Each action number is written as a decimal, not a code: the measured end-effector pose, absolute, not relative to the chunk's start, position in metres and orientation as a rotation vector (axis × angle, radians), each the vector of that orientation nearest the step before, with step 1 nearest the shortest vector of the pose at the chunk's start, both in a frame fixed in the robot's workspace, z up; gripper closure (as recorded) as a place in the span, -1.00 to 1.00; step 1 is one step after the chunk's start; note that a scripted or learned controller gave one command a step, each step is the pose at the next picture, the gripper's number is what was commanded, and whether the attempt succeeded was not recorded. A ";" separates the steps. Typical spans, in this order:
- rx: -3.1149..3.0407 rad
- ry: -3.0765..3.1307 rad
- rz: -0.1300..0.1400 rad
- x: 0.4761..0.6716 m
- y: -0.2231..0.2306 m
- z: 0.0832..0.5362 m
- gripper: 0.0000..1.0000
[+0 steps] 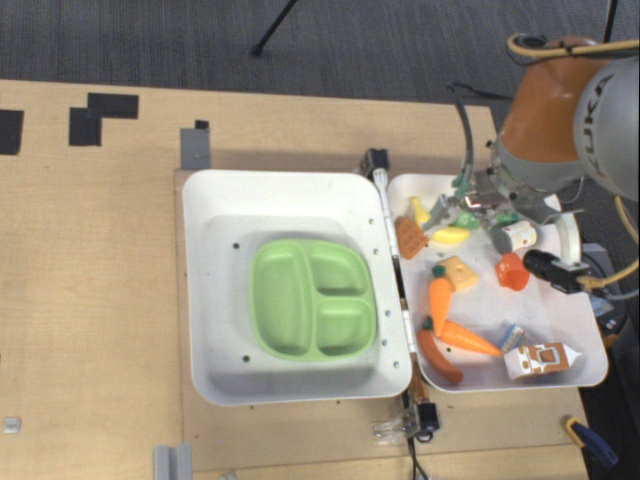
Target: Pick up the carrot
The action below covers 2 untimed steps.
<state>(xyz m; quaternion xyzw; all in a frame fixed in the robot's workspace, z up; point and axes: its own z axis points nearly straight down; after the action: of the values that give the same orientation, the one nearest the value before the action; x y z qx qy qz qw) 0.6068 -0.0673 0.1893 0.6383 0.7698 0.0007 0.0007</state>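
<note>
Camera view, from above at a slant: light wooden desk (90, 268) carrying two shallow white plastic bins side by side. Left bin (215, 268) contains a pale green compartmented plastic tray (312, 298). Right bin (580, 323) contains toy food. Two orange toy carrots present: one upright-looking carrot (438, 306) near the bin's left wall, one carrot lying flat (468, 339) just below it, tip pointing right. A brown sausage-shaped piece (440, 357) touches the lower carrot. Small milk-carton toy (535, 360) at bottom right, red pepper-like piece (511, 272) mid-bin, yellow banana-like piece (449, 236) near top. Claw (478, 206) over the bin's upper part, well apart from both carrots; cannot tell whether open or closed.
</note>
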 end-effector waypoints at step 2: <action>1.846 2.532 0.007 0.530 -0.093 0.087 -1.00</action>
<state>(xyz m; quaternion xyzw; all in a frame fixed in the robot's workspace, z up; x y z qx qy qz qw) 0.5296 -0.0928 0.0871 0.5892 0.8080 0.0023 0.0040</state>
